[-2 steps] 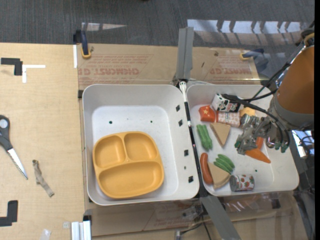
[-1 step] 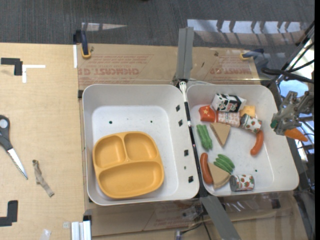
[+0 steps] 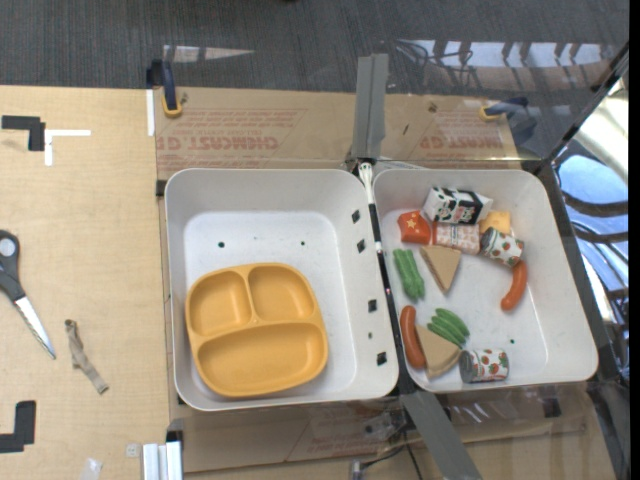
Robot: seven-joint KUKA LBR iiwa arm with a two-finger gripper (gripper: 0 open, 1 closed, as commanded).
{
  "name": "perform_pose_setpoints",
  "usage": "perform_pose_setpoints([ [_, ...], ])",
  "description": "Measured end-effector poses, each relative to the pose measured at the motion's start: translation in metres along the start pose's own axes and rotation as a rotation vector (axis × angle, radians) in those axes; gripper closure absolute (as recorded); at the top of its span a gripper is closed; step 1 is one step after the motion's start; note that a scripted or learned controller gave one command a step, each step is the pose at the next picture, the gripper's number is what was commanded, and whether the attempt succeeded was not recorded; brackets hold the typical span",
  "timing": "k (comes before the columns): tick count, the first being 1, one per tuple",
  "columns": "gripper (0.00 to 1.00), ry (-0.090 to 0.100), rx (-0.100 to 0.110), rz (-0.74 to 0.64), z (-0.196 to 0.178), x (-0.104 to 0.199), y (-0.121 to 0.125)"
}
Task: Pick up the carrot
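Carrot [image 3: 513, 286]: orange, curved, lying in right bin [image 3: 545, 340], right of centre, just below patterned can [image 3: 503, 248]. Tan wedge [image 3: 441, 266] to its left, apart. Red sausage [image 3: 409, 336] along bin's left wall. Left bin [image 3: 260, 218] holds yellow divided plate [image 3: 257, 328]. Scissors [image 3: 20, 293] on bench, far left.

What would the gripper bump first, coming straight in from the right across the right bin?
Likely the curved orange carrot-like stick near the right wall of the shallow white right bin, if low enough; depth is unclear.
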State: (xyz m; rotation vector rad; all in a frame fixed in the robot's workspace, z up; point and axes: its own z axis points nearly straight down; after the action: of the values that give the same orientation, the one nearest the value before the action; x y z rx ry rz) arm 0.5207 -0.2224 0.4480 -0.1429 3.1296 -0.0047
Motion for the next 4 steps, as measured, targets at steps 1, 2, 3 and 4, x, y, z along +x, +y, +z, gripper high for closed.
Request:
perform_pose_setpoints([
  [1, 1.0, 0.005, -0.005, -0.286, 0.14, -0.032, -0.001],
  [2, 1.0, -0.001, -0.004, -0.75, 0.035, -0.042, -0.003],
  [3, 1.0, 0.001, -0.008, -1.141, 0.047, 0.003, 0.001],
  [4, 1.0, 0.001, -0.011, -1.42, 0.098, 0.042, 0.005],
])
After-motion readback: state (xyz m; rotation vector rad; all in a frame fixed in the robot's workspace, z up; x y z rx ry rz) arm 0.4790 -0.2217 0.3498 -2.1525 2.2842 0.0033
